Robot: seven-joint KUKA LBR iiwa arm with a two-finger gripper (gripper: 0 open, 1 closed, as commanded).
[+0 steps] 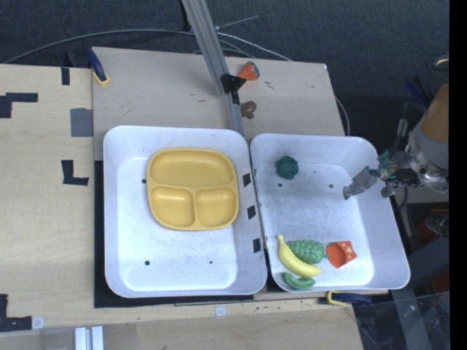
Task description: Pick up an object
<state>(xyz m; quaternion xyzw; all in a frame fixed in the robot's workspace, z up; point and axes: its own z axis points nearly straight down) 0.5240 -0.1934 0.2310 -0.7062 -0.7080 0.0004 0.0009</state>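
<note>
White bins [117, 195], two; one yellow tray [193, 188], five small toys [287, 167]; hand [359, 182], grip state unclear.

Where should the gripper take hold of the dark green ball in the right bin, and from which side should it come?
Probably straight from above, closing across the middle of the dark green ball. It looks round, so no side is better, and it lies alone on the right bin floor, apart from the walls and from the banana.

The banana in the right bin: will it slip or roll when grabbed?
The banana looks smooth and glossy, so it may slip. Its curve probably lets it pivot rather than roll. It touches the green bumpy toy, which could get nudged.
</note>
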